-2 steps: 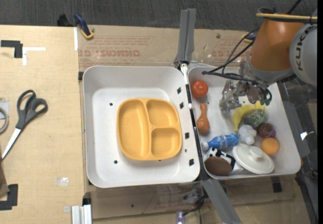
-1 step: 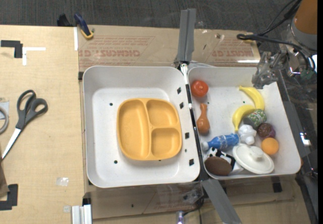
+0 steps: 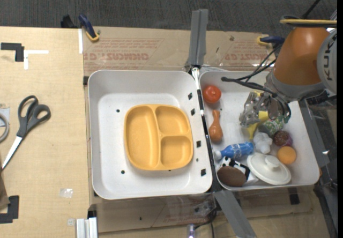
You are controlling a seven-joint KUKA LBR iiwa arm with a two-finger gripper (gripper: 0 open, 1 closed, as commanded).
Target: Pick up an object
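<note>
My gripper [image 3: 256, 116] hangs low in the right bin [image 3: 308, 140], below the orange wrist band, over a cluster of small toys. Right under it lie a yellow piece [image 3: 252, 129], a green patterned ball [image 3: 272, 124] and a white lump [image 3: 262, 143]. A red tomato [image 3: 212, 94] sits at the bin's far left, with a brown drumstick-shaped toy [image 3: 215, 126] below it. Nearer the front lie a blue bottle [image 3: 237, 150], a brown and black-white toy [image 3: 232, 175], a white lidded bowl [image 3: 271, 169], an orange ball [image 3: 286, 155] and a dark purple fruit [image 3: 282, 138].
The left bin [image 3: 102, 140] holds a yellow three-compartment plate [image 3: 158, 136]. Scissors [image 3: 25, 121] lie on the wooden bench to the far left. A grey divider bar [image 3: 198, 36] runs up between the bins at the back.
</note>
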